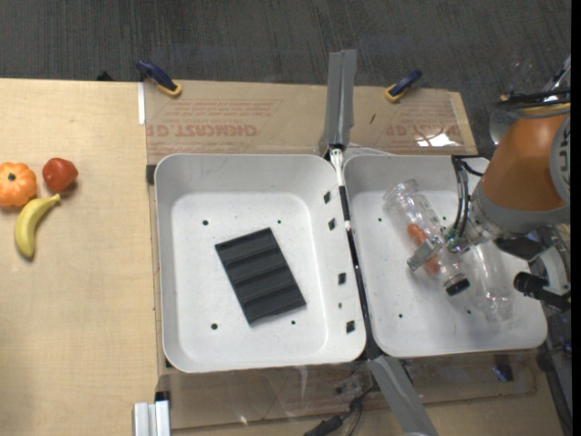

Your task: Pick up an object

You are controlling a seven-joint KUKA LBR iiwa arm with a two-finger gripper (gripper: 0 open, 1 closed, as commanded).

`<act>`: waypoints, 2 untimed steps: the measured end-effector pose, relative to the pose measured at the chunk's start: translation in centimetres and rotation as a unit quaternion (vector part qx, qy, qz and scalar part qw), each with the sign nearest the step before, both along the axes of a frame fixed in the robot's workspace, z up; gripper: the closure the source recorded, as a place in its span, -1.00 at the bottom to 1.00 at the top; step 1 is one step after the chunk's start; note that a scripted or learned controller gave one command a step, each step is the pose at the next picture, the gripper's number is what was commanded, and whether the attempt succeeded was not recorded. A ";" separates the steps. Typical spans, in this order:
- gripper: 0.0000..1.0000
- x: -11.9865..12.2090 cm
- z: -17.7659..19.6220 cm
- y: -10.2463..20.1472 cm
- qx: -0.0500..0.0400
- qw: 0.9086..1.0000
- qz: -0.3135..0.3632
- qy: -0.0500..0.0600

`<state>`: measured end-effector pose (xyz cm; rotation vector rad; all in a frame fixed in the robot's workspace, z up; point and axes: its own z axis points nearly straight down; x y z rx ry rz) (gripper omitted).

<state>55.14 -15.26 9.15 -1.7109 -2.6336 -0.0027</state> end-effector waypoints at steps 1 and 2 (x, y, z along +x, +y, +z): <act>1.00 0.0 1.0 -0.1 0.000 1.000 -0.002 0.000; 1.00 0.8 10.0 6.5 -0.001 0.998 -0.064 0.000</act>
